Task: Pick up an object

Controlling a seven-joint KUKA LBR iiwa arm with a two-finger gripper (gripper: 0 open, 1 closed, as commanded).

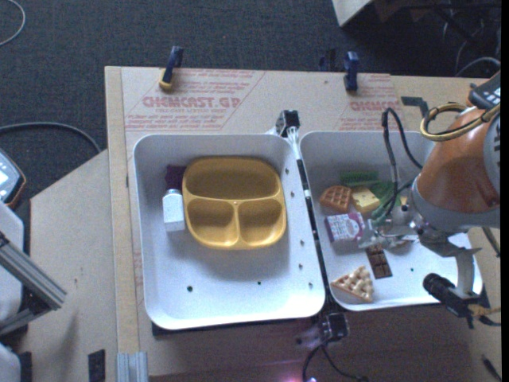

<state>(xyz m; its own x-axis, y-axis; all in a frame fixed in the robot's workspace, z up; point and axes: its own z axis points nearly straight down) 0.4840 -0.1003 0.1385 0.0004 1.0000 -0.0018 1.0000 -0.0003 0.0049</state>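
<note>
My gripper (387, 235) is low in the right bin (413, 297), at the end of the grey and orange arm (457, 177). It hangs just right of a small pink and white carton (343, 228) and just above a brown chocolate bar (379, 263). A round brown waffle (336, 197), a yellow cheese wedge (365, 200) and a green item (359, 178) lie further back in that bin. A waffle wedge (355, 283) lies near the front wall. The arm hides the bin's right part.
The left bin (199, 293) holds a yellow divided plate (234, 201), with a small white bottle (173, 211) and a dark purple item (175, 173) at its left. Two blue clamps (171, 67) (351, 70) grip the board's far edge. Black cables (391, 146) trail off the arm.
</note>
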